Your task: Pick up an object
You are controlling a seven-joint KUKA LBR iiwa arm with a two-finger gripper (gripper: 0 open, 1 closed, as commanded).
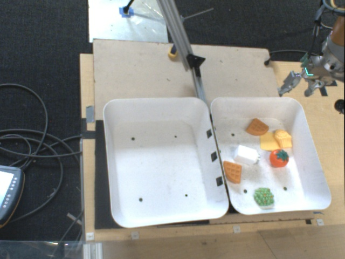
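The right bin [310, 144] holds several toy foods. An orange wedge [257, 127] lies near the back, with a yellow cheese slice [268, 142] and a yellow chunk [284, 138] beside it. A red tomato [278, 158] sits to the right of a white block [246, 155]. An orange waffle [233, 171] lies near the divider and a green bunch [263, 197] near the front. My gripper [302, 86] hovers above the bin's back right corner, open, with nothing between its fingers.
The left bin [116, 144] stands beside the right one. A grey metal pole [178, 28] slants down from the top to the bins' shared wall. Cables lie on the dark floor at the left, by a tablet [8, 190].
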